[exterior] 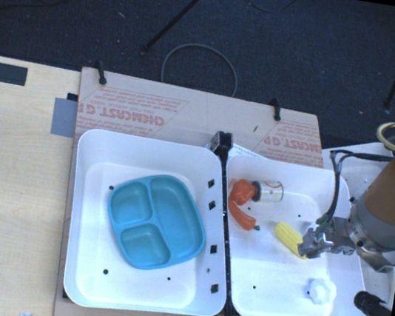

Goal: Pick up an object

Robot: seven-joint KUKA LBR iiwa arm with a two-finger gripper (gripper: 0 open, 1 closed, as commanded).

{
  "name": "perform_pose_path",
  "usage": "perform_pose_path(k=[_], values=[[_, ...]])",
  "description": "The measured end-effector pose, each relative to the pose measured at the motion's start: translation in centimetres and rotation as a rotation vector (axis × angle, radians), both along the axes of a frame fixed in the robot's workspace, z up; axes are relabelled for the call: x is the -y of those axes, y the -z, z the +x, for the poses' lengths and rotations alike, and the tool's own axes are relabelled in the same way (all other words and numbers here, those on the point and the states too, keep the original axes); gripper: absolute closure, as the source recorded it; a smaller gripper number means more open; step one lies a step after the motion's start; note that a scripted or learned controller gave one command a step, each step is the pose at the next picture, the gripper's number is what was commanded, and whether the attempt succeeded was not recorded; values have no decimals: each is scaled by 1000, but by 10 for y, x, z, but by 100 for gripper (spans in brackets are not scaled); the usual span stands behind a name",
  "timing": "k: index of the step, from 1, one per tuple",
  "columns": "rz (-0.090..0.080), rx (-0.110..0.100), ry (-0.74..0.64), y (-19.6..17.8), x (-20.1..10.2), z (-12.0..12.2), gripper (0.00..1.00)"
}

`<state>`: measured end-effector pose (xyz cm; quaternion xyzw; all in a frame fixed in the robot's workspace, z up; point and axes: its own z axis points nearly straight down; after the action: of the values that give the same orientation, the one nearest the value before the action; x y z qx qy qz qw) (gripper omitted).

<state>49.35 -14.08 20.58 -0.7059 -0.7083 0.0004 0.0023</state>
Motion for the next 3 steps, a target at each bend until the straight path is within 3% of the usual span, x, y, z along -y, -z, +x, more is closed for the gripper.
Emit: perform_pose_path(k=[2, 3], values=[[-1, 2, -2, -17, -112, -1, 100], [-1, 1, 0, -24, -165, 16, 100]])
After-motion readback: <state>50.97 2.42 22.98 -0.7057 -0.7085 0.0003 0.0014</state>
